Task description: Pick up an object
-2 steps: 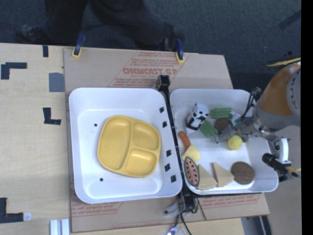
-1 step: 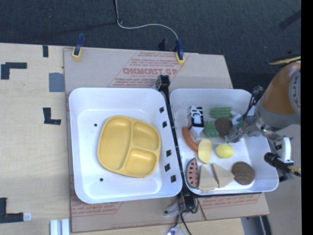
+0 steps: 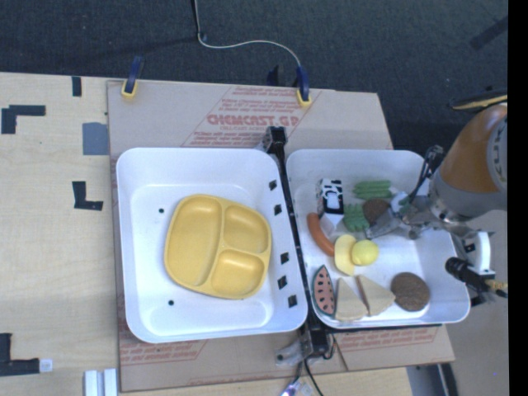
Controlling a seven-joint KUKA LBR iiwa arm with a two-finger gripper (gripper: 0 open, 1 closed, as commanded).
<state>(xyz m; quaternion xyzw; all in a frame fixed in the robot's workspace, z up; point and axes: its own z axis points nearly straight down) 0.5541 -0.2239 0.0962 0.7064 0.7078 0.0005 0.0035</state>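
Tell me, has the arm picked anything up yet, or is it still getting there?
Nothing looks picked up yet. The gripper is down in the right bin, among the toy food, close to a brown piece and the yellow ball. I cannot tell whether it has hold of anything. All the food lies in the bin, and the yellow tray in the left bin holds none. Grasping and lifting remain.

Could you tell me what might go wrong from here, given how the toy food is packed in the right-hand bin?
1. The claw sits among tightly clustered pieces: the brown piece, green pieces and yellow ball nearly touch, so it may shove neighbours or grab two at once.
2. The round yellow ball could likely roll away if nudged.
3. The arm reaches over the right bin, so a low sweep may catch the rim.
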